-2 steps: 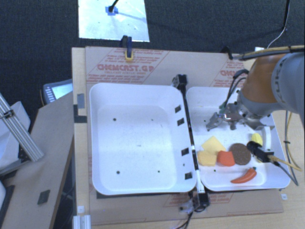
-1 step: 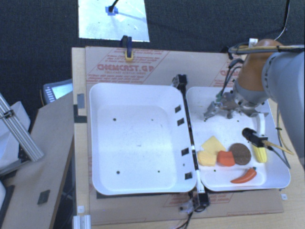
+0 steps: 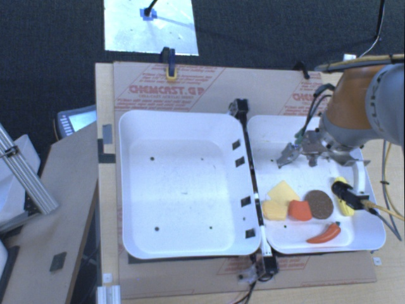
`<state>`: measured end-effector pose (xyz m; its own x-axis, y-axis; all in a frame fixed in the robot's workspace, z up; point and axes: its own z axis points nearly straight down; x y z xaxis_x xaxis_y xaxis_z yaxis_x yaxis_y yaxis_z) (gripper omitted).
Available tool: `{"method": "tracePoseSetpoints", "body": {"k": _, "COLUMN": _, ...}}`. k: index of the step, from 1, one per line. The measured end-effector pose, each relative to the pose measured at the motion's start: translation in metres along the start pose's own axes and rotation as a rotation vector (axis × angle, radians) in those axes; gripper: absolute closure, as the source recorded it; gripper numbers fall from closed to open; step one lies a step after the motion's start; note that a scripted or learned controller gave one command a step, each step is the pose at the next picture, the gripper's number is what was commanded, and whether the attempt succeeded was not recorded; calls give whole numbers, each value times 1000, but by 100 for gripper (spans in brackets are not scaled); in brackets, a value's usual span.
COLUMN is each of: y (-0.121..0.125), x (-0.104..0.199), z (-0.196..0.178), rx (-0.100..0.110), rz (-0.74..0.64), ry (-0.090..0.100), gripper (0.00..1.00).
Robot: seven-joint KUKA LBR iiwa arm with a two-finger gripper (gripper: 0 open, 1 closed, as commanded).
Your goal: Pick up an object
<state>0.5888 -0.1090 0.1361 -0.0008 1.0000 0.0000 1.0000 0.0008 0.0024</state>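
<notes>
**Objects [image 3: 304,208] lie in the lower part of the right-hand bin, gripper apart from them**

All five pieces sit close together in the right bin [image 3: 272,132], toward the lower right of the frame. A yellow wedge [image 3: 284,192] is nearest the divider between the bins, with a paler yellow block [image 3: 274,210] touching it just below. An orange block [image 3: 300,211] lies right beside these, and a brown disc [image 3: 320,204] touches the orange block's right side. A red-orange pepper [image 3: 324,234] lies lowest, a little apart from the others, near the bin's lower rim.

The gripper [image 3: 299,158] hangs over the upper half of the same bin, above the cluster in the frame and clear of every piece. Its two fingers stand apart with nothing between them. The grey arm [image 3: 361,103] enters from the right edge. The left bin [image 3: 183,189] fills the middle of the frame.
</notes>
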Motion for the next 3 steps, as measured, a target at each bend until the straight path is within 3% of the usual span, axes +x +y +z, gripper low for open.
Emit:
{"method": "tracePoseSetpoints", "body": {"k": 1, "y": -65, "x": 25, "z": 54, "rx": 7, "rz": 0, "ry": 2, "gripper": 0}}
{"method": "tracePoseSetpoints", "body": {"k": 2, "y": -63, "x": -45, "z": 51, "rx": -1, "rz": 5, "ry": -3, "gripper": 0}}
{"method": "tracePoseSetpoints", "body": {"k": 3, "y": -103, "x": -102, "z": -18, "rx": -3, "rz": 6, "ry": -5, "gripper": 0}}
